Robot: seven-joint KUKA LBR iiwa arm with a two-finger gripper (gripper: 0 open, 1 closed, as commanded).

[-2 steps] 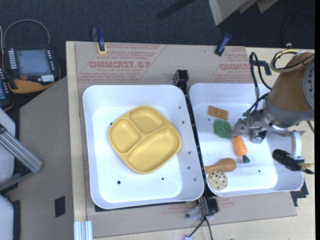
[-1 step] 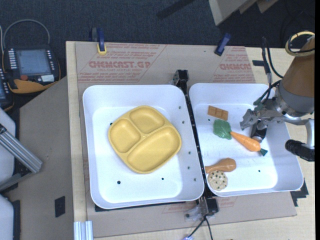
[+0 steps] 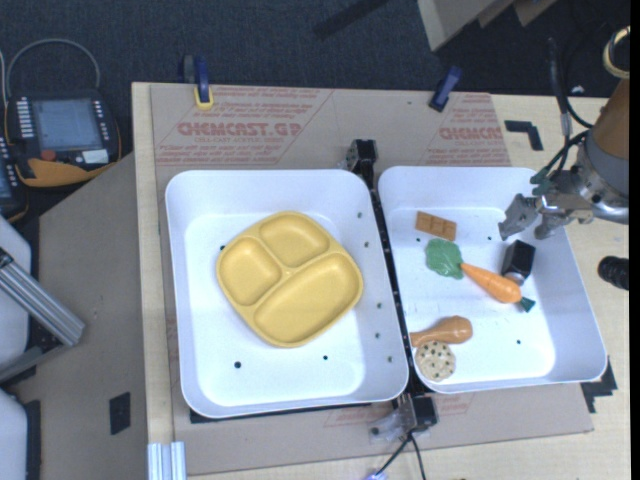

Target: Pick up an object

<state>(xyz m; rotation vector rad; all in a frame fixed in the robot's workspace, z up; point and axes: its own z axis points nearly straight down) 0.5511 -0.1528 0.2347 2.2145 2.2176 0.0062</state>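
Note:
The right bin (image 3: 570, 363) holds several toy foods. A brown cracker (image 3: 436, 226) lies near its back, with a green leafy piece (image 3: 443, 258) just in front. An orange carrot (image 3: 492, 282) with a teal tip lies slantwise beside it. Nearer the front lie a tan drumstick (image 3: 443, 332) and a speckled cookie (image 3: 436, 362). My gripper (image 3: 520, 243) hangs over the right half of this bin, just right of the carrot's thick end, and a dark part of it sits close to the carrot. I see nothing held in it.
The left bin (image 3: 190, 268) holds a yellow divided plate (image 3: 290, 278). A black clamp (image 3: 362, 154) sits between the bins at the back. The arm (image 3: 605, 168) comes in from the right over the right bin's rim.

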